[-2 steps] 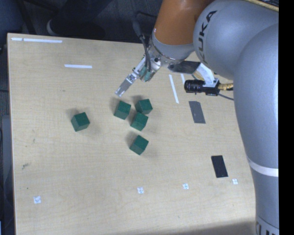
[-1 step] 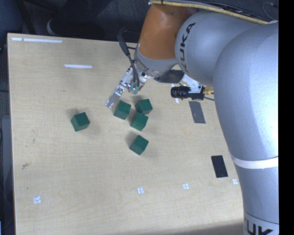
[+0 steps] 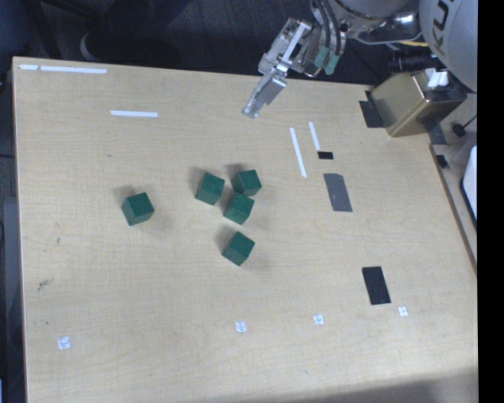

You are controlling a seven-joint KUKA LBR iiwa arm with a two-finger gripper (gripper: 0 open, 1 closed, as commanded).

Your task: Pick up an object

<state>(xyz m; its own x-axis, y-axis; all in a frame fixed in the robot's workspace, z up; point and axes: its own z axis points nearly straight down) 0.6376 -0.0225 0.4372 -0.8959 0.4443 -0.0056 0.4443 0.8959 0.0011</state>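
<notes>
Lowest in view, a green cube (image 3: 238, 248) lies alone on the desk (image 3: 151, 309). Three more green cubes (image 3: 238, 207) cluster just above it, one touching the next, and a fifth cube (image 3: 138, 208) sits well to their left. Far above the cluster hang the fingers (image 3: 260, 101), tilted, holding nothing; whether they are apart or together I cannot tell.

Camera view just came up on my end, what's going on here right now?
The arm's gripper hangs over the far part of the tan bench top, with nothing seen in it. Five green cubes lie untouched: one alone to the left, three bunched together mid-bench, and one just nearer the camera. No cube has been picked up yet.
</notes>
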